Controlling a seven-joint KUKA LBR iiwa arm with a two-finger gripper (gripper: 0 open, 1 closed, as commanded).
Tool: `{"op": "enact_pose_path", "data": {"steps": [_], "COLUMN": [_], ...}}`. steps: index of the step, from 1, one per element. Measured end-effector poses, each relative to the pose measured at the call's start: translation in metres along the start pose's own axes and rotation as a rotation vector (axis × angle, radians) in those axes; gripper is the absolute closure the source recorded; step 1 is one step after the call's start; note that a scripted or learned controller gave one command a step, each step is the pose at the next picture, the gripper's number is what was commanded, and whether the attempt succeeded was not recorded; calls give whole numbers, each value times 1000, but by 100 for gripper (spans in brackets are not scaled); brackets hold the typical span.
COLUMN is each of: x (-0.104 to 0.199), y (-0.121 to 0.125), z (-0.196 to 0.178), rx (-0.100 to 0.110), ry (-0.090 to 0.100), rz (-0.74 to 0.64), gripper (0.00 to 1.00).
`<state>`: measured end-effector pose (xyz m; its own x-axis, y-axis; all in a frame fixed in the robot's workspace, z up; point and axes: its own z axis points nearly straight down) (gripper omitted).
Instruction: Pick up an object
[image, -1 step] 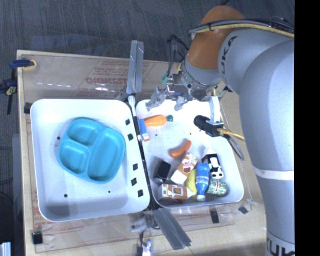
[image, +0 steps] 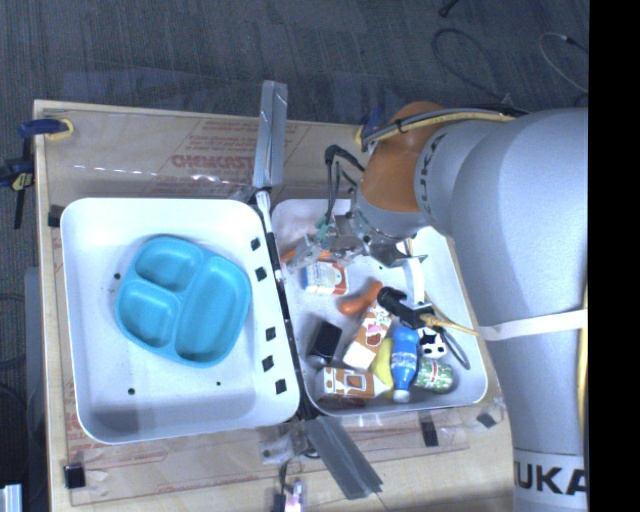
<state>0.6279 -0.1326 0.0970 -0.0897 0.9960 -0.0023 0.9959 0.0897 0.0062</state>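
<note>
I see the grey arm with its orange wrist band (image: 400, 175) reaching over the far end of the right-hand shallow white bin (image: 468, 300). The jaws (image: 335, 238) sit low among the clutter there; whether they are open, closed or gripping anything I cannot tell, since the wrist hides them. The wooden surface (image: 150, 135) carries both bins. Well apart from the jaws, in the left-hand white bin (image: 90, 330), lies a blue three-compartment plastic tray (image: 185, 298). Just beside the jaws lies a small white-and-orange packet (image: 322, 275). Farther off lie an orange sausage-shaped toy (image: 358, 297), a blue bottle with a white cap (image: 403, 358) and a black rectangular block (image: 324, 338). My judgement: the pick is not yet done; nothing is visibly lifted, and grasp and lift remain.
</note>
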Motion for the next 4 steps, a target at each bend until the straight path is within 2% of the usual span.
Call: {"op": "enact_pose_path", "data": {"steps": [1, 2, 3, 4], "x": [-2, -2, -2, 0], "y": [1, 1, 1, 23], "z": [-11, -11, -21, 0], "rx": [-1, -1, -1, 12], "ry": [-3, -4, -5, 1], "rz": [-4, -4, -9, -177], "gripper": [100, 0, 100, 100]}}
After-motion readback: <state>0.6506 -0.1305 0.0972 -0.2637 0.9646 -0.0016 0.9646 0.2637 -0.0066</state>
